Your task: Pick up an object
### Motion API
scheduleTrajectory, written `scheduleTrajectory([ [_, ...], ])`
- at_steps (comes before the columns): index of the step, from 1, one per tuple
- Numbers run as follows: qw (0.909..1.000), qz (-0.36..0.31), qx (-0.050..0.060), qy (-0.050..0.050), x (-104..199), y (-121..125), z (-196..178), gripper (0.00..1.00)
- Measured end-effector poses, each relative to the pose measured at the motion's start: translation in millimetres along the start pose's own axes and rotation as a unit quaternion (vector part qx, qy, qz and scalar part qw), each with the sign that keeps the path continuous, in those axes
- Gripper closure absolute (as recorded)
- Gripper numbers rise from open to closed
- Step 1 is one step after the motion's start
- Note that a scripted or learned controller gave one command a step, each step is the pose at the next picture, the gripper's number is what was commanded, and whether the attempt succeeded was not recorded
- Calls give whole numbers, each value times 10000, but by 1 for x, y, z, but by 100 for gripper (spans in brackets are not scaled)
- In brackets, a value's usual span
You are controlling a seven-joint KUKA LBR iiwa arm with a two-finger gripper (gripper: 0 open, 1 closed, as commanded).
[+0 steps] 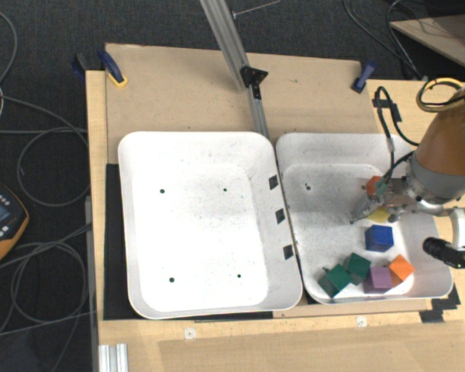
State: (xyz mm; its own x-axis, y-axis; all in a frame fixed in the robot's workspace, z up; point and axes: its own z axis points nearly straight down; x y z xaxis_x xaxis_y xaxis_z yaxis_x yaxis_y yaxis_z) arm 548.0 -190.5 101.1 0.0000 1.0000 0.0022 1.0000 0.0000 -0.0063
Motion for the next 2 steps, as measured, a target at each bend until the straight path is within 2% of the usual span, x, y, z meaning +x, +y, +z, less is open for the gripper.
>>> scheduleTrajectory([
  [1, 10000, -5, -41, -9, 0, 2, -15, 100],
  [2, 10000, 0, -66, -25, -6, -3, -75, 100],
])
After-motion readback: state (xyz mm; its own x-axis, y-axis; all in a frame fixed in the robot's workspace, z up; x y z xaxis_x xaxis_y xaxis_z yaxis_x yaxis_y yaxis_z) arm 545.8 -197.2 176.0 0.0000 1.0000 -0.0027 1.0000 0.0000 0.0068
